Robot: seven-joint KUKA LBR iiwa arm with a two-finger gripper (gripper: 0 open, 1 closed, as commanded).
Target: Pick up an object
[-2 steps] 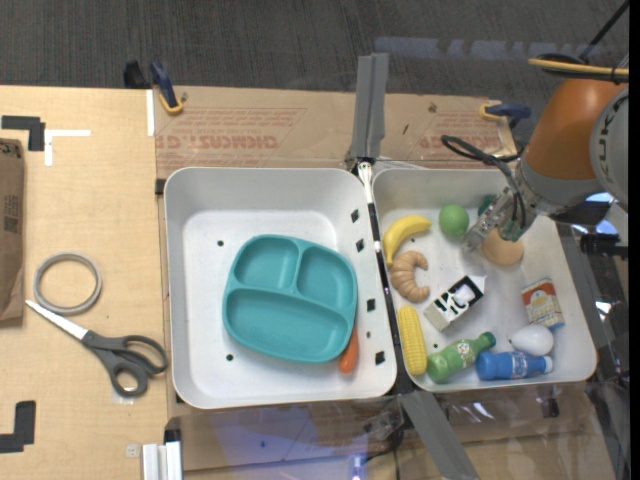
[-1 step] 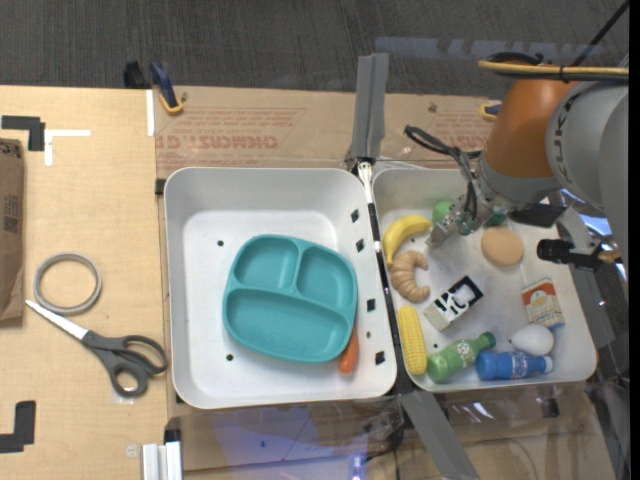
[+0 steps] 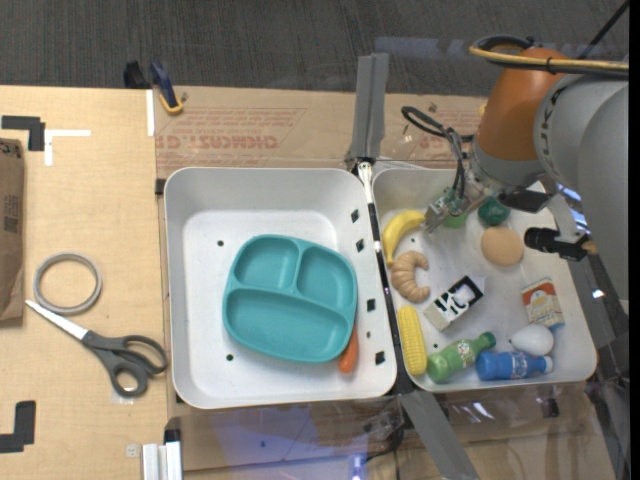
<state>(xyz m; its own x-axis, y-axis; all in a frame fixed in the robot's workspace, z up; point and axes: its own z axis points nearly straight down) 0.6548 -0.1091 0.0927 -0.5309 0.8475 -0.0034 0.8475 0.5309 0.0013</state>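
Observation:
My gripper [image 3: 446, 212] hangs low over the back of the right bin [image 3: 578, 360], just right of a yellow banana [image 3: 401, 231] and left of a small dark green item [image 3: 491, 209]. Nothing shows held in it. In the same bin lie a tan egg [image 3: 502, 247], a croissant [image 3: 410, 274], a black-and-white box [image 3: 455, 300], a corn cob [image 3: 411, 338], a green bottle [image 3: 458, 358], a blue bottle [image 3: 512, 366], a white egg [image 3: 531, 341] and a small red-and-white carton [image 3: 541, 303].
The left bin [image 3: 190, 268] holds a teal divided plate [image 3: 292, 298] with a carrot [image 3: 348, 353] at its right edge. On the bench to the left lie scissors [image 3: 110, 351] and a tape roll [image 3: 67, 282]. The grey arm [image 3: 590, 128] covers the right bin's back right corner.

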